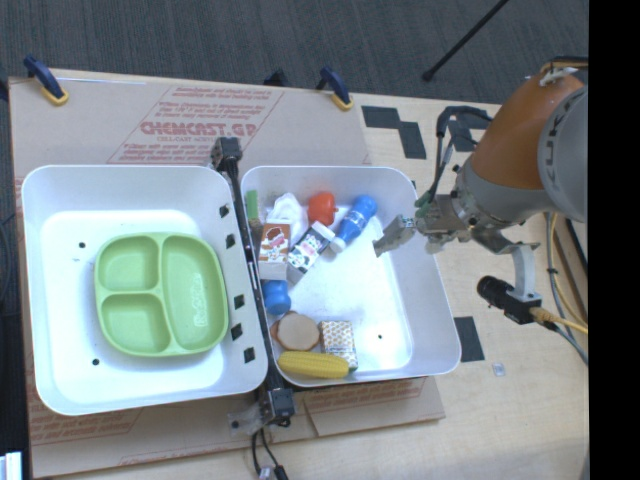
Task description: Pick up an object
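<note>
Near edge of R bin (432, 313): yellow corn (314, 366) at 6 o'clock, brown disc (296, 332) and patterned packet (339, 341) just above it, blue ball (275, 296) at 8. Clutter hugs L wall, prob. loose-dumped.

Farther: cartons, red item (321, 208) and blue bottle (354, 220) around 11–12.

Gripper (393, 236) at 2 o'clock over the rim, nothing btwn fingers; how far apart they stand, can't tell.

L bin (40, 268) holds green divided tray (160, 293).

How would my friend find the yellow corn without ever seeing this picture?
Look in the right-hand white bin, the one crowded with small toys. Go to its near edge, where the corn lies flat below a round brown disc. It is the only long yellow thing there.
</note>
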`<state>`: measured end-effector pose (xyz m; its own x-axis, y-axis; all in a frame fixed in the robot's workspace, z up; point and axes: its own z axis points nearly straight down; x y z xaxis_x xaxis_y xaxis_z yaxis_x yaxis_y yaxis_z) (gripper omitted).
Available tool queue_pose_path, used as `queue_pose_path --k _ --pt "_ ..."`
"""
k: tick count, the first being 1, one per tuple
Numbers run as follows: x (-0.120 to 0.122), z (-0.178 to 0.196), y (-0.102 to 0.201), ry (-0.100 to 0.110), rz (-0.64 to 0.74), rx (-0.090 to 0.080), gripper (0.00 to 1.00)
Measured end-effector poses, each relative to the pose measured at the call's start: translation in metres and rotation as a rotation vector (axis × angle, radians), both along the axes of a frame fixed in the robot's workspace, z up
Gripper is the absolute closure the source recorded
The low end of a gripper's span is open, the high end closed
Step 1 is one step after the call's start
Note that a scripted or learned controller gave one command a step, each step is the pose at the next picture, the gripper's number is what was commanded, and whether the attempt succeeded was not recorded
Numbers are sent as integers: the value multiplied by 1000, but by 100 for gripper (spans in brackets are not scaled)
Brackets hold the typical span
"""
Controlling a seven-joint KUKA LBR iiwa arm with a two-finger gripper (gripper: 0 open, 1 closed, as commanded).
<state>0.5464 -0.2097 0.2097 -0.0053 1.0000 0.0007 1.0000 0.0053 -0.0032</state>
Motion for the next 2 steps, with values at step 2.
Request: queue_pose_path --k 2 --pt "104 -117 22 18 3 5 0"
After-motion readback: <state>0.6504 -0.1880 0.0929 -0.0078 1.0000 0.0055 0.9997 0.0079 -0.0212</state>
